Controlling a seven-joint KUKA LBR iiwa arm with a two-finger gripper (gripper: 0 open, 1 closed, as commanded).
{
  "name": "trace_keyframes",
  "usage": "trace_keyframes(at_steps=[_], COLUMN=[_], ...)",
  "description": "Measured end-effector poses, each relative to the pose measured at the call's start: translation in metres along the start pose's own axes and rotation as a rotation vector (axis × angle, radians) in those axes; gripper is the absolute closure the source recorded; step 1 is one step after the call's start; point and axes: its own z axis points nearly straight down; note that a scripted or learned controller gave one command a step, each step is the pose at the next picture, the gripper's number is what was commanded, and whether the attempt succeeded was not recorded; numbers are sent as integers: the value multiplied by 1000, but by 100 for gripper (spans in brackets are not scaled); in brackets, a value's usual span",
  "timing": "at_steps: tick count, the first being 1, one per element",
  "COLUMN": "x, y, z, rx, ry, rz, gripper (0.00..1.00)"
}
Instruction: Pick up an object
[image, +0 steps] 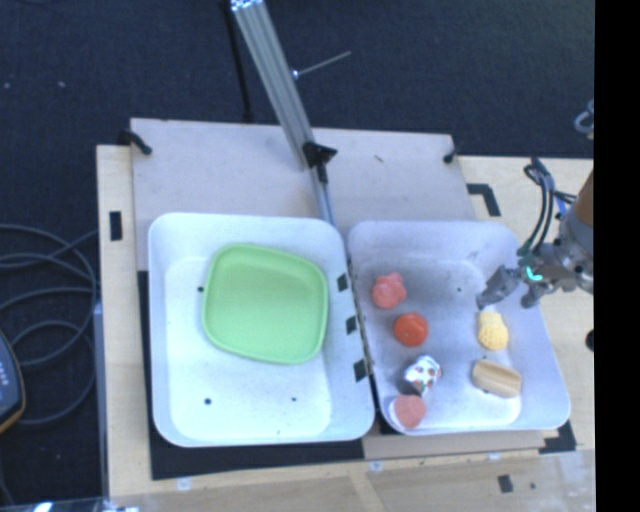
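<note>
The right bin (440, 245) holds several small items: a pink lump (389, 291), a red ball (410, 328), a shiny patterned piece (422, 374), a pink round (408, 410), a yellow corn-like piece (491, 329) and a tan block (496, 379). My gripper (512, 289) hangs over the bin's right side, just above the yellow piece, with its fingers (495, 289) spread apart. Nothing sits between them.
The left bin (170, 400) carries a green square plate (266, 302). A metal pole (280, 85) slants down from the top to the gap between the bins. Cables (45, 290) lie off the bench at the left.
</note>
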Motion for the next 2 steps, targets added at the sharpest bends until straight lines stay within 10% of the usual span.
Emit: trace_keyframes(at_steps=[2], x=[-4], y=[9], z=[52], rx=[4], ry=[0], rz=[0], gripper=[0])
